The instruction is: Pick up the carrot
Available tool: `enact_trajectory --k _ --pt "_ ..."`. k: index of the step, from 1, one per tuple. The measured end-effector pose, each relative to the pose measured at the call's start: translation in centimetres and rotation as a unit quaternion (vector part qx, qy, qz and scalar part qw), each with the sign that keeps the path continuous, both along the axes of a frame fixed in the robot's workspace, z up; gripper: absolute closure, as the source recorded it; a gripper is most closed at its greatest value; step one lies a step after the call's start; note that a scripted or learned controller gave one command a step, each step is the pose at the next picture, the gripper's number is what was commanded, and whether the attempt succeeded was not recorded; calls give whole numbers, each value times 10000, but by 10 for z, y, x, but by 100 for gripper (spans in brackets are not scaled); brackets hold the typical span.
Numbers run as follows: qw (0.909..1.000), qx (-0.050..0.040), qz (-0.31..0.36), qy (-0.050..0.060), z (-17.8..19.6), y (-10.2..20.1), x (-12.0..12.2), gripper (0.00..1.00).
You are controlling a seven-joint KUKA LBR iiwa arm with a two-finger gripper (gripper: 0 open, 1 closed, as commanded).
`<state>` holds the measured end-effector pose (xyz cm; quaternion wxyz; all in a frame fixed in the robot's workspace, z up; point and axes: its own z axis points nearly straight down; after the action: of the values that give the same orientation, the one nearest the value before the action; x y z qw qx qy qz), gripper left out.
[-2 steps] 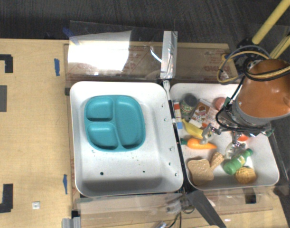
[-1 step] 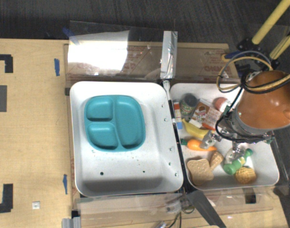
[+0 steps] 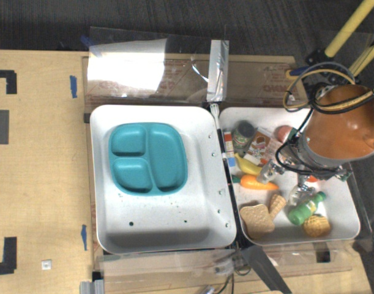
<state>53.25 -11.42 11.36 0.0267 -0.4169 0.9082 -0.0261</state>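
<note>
One carrot (image 3: 258, 183) lies just beside the claw (image 3: 273, 170).

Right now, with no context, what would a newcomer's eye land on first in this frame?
Probably the teal divided plate, alone in the left bin. Next, the arm's orange band, looming over the right bin. Below it toy food lies crowded together, with the carrot near that bin's left wall, just left of the pincer.

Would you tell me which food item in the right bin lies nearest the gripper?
The orange carrot, lying just left of the gripper; the bread slice sits farther below.
</note>
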Motion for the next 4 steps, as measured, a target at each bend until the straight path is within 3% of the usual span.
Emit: enact_trajectory --k 1,2,3,4 --pt "9959 77 854 281 -24 12 -26 0" --pt "9960 90 865 225 -11 16 -22 100" --pt "9988 132 376 296 74 109 -5 100" --pt "9722 42 2321 313 172 103 -11 100"
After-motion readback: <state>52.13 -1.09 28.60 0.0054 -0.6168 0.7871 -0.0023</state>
